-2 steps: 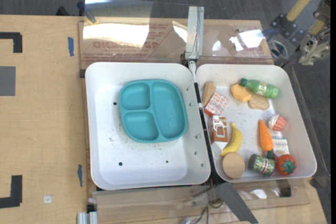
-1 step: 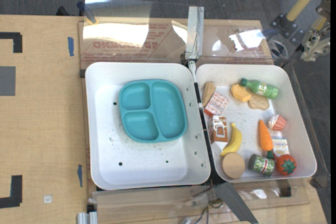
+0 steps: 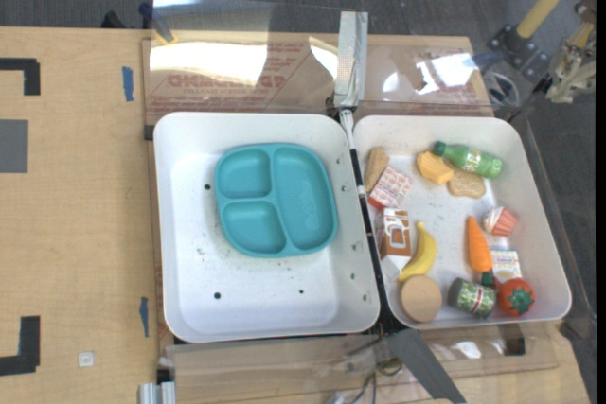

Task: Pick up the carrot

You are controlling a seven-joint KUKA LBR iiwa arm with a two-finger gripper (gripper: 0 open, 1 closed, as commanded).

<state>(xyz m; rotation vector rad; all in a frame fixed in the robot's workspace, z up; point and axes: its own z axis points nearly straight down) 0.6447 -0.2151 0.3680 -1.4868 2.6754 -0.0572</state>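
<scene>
So there are two white bins side by side. The left bin has a teal three-section plate sitting a bit toward 12 o'clock of its middle. The right bin is where all the toy food is, and the carrot is in there, roughly at 4 o'clock from the bin's center, lying flat with the orange tip pointing to 12 and the green top toward 6. It's pretty crowded around it: a small white packet is just beside it at 3 o'clock, and a white-and-orange piece I can't really identify sits at its 1 o'clock. A green can lies on its side at 6, right by the carrot's leafy end, and a tomato is at 5. The banana is off at the carrot's 9 o'clock, clear of it, with a round tan thing just under the banana. Up at 12 o'clock in the bin there's a green bottle lying down, with a yellow chunk and a tan cookie-looking thing next to it. Along the 9 o'clock wall are a bread roll and a couple of small cartons. Can't tell what state the gripper is in from this shot.
</scene>
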